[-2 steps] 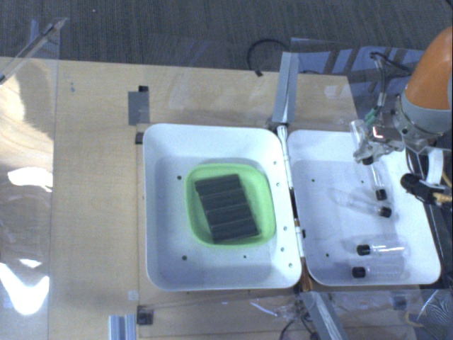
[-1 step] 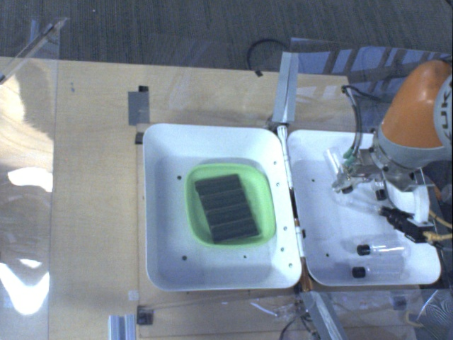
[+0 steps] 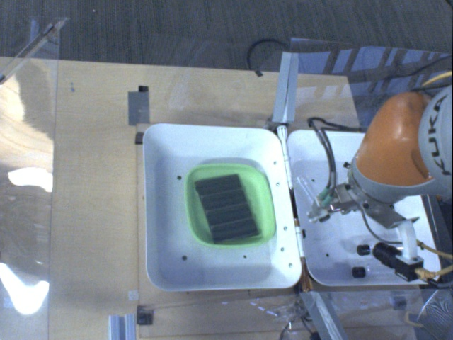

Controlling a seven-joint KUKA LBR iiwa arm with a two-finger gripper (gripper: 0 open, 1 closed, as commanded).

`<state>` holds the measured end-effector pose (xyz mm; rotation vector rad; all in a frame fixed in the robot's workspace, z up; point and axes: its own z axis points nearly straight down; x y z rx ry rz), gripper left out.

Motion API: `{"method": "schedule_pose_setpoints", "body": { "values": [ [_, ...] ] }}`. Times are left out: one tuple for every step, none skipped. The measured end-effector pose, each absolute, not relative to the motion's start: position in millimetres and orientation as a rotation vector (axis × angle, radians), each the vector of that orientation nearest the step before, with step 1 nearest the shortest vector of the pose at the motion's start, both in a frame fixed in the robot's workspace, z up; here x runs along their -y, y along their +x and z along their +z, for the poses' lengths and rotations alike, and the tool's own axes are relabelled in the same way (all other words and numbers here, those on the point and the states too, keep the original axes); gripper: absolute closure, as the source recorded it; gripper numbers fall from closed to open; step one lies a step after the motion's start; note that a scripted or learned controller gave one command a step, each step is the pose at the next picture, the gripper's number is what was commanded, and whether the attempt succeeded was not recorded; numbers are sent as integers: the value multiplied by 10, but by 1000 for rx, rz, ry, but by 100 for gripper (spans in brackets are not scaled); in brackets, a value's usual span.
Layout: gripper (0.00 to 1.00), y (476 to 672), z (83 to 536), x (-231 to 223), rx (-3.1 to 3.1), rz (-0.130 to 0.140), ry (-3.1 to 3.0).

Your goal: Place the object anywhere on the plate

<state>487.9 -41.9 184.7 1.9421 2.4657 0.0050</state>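
A: Where is the dark ribbed slab (image 3: 226, 208) found, relative to the gripper (image 3: 316, 210)?

B: It is seen well off to the gripper's far side, across the divider, lying flat on the green plate (image 3: 265, 190) in the other bin (image 3: 159, 204).

A: And the tool's state?

B: Nothing is seen held by it; how far it is parted cannot be told.

A: How would the slab be expected to handle?

B: It is judged light and stiff, with grooves offering friction. Its long edges would best be pinched across the narrow width.

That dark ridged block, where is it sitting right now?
The dark ridged block lies on the green plate in the left bin, left of the robot's hand.
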Motion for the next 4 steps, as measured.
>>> {"method": "schedule_pose_setpoints", "body": {
  "values": [
    [100,5235,1850,-283,-2583,7,1781],
    [0,5235,1851,-279,-2582,7,1782],
    [0,5506,1860,292,-2632,7,1702],
    [0,5864,1862,781,-2709,6,1574]
  ]
}}
